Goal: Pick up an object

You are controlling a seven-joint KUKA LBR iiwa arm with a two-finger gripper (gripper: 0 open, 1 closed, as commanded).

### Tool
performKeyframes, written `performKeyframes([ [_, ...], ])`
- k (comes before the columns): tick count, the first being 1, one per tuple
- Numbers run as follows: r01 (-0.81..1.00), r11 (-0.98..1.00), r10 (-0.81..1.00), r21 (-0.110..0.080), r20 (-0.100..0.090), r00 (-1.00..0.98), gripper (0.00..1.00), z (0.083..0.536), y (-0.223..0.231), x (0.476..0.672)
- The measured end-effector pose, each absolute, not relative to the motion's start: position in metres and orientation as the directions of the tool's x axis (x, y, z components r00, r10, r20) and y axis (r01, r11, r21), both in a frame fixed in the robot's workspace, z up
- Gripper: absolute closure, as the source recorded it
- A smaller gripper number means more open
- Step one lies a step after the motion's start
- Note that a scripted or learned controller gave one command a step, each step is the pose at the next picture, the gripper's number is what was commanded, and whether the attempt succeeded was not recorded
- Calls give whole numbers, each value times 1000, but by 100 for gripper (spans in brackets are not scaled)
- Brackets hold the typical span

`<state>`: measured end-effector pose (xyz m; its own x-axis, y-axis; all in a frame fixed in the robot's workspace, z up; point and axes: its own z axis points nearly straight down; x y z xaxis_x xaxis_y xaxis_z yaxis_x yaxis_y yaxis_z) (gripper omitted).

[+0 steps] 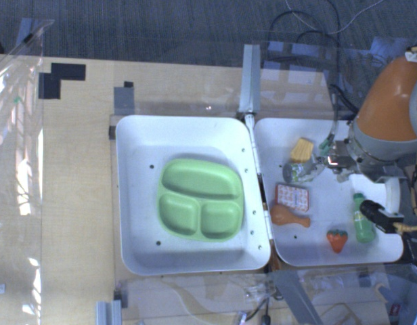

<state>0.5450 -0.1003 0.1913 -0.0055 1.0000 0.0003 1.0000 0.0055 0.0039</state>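
Grey object [298, 172] in right bin [391, 249], hand [315, 166] low beside it

Two white bins: left bin [127, 202], right bin [276, 134]. Left bin holds one green divided tray [200, 198], three compartments. Right bin holds six loose items: one yellow corn piece [302, 150], one small silvery can-like item [296, 172], one pink patterned packet [292, 198], one brown drumstick-shaped toy [290, 217], one red strawberry [337, 240], one green bottle [363, 225]. One arm, one gripper [328, 158].
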Motion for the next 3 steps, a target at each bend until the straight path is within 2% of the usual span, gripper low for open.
performKeyframes([
  [1,969,246,969,13,-4,-246,0,89,-88,611],
  [2,929,371,929,10,-5,-371,0,90,-88,490],
  [3,928,373,928,20,-8,-372,100,102,-87,494],
])
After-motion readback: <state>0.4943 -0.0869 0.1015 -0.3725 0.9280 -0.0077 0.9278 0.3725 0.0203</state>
